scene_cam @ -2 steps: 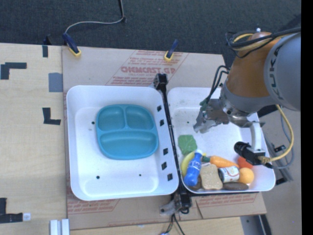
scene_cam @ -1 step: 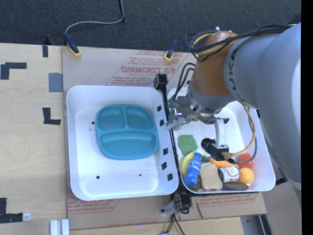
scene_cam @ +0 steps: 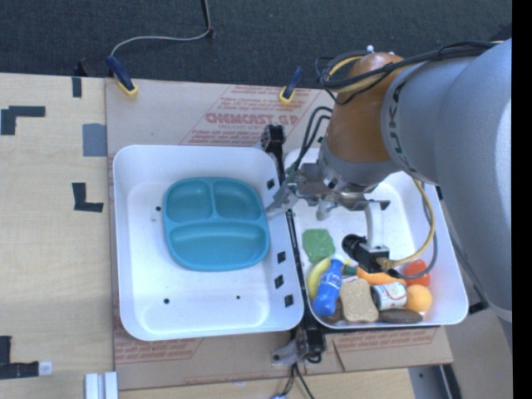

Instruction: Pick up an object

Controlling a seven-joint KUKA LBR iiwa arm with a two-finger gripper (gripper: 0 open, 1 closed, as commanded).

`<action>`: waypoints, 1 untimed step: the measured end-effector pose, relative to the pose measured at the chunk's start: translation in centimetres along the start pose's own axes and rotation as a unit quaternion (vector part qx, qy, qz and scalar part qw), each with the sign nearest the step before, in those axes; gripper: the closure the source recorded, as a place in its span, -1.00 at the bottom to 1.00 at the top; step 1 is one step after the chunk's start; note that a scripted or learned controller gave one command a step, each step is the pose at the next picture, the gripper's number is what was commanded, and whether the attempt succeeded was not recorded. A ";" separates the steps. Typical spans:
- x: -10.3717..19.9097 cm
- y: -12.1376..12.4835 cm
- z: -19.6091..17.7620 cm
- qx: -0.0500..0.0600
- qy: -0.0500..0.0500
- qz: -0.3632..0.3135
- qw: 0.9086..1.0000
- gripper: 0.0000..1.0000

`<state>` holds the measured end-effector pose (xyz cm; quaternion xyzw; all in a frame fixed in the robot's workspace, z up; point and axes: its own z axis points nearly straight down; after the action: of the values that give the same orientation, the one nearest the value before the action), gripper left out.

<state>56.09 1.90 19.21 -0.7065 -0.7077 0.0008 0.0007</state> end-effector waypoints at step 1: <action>-6.8 3.0 -7.2 -0.002 -0.001 0.001 1.000 -1.00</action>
<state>59.12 -4.84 26.41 -0.7072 -0.7070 0.0004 -0.0010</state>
